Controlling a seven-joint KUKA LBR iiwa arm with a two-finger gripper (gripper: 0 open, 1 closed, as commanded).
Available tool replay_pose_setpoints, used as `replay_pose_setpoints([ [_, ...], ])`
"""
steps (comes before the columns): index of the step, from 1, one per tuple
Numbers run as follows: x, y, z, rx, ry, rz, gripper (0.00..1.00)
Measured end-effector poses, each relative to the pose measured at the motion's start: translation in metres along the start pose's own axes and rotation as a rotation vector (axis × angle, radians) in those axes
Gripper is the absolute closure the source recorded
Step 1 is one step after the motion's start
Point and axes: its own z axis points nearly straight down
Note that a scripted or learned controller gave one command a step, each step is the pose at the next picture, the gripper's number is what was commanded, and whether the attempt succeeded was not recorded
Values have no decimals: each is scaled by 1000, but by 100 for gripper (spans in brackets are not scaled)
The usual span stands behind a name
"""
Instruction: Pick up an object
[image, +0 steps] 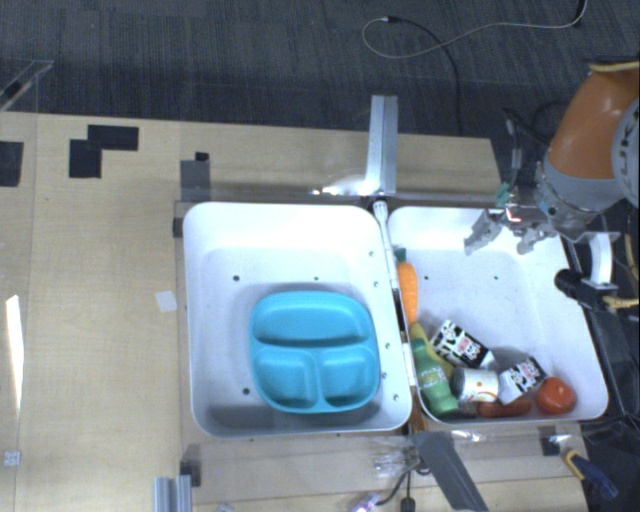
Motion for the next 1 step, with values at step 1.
replay_pose_setpoints([
  [1, 2, 2, -12, -7, 0, -5, 100],
])
